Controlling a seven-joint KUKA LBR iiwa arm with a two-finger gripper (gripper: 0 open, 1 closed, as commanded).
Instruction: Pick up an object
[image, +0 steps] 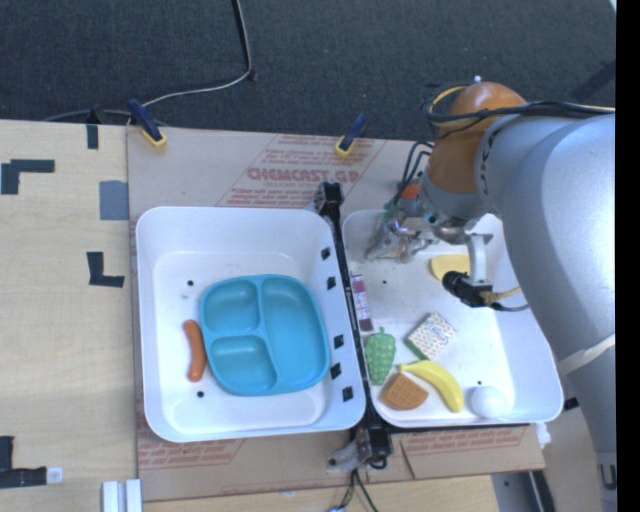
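So your gripper (392, 238) was down at the back of the right bin (520, 345), and honestly I couldn't tell if it was open or closed. Up front you had a banana (438, 381), green strawberry (379, 355), white ball (487, 400) and checkered block (431, 335). Left bin (165, 300) held the blue tray (264, 333) and sausage (195, 350).

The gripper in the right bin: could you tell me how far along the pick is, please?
Done: the arm has reached the gripper into the far end of the right bin. In hand: nothing visibly held; the fingers are too blurred to judge. Left: the whole pick. The banana, green toy and checkered block lie untouched at the near end.
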